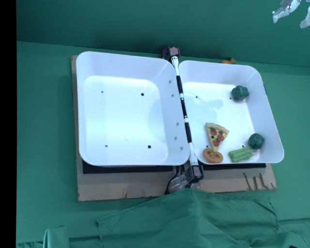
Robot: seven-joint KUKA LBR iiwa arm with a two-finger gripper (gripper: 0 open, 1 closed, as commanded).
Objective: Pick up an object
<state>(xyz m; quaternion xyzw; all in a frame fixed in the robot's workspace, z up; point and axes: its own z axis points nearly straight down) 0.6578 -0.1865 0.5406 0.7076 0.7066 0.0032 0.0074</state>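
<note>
Green bench; pizza slice (216,135) in right bin (271,123), claw (292,10) well apart.

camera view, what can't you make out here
- Pale metal gripper, camera view: cut off by the top right corner and blurred, so its state is unclear.
- Small orange object behind the right white bin: mostly hidden by the bin's far rim.
- Two dark green lumps: too small to identify.
</note>
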